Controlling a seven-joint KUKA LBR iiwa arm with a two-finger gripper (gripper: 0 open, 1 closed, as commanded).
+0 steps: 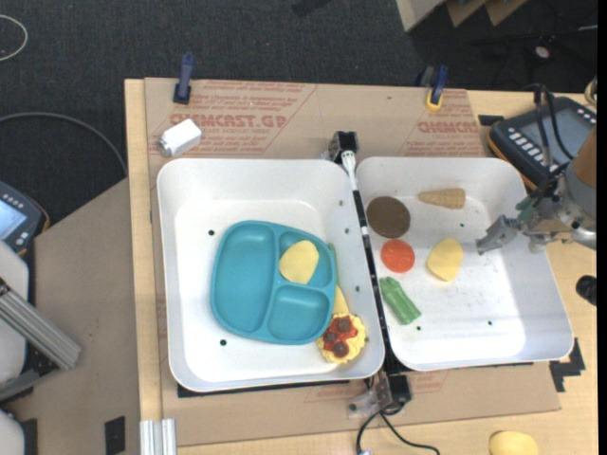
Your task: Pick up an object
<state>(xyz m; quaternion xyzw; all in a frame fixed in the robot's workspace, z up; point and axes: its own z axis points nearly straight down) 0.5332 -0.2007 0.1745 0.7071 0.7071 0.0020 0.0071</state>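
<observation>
Two white bins (pixel 190 349) are sitting side by side; blue plate (pixel 256 292) is lying in the left. Gripper (pixel 495 237) is hovering over the right bin's edge, jaws seemingly open, holding nothing. Yellow lemon-like piece (pixel 445 260) nearby is probably light, stiff, slippery; grab across its middle.

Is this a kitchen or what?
Probably not a kitchen but a robot lab. Two white bins sit on a cardboard-covered bench, toy food like a pizza slice lies in them, and a robot hand reaches in.
</observation>
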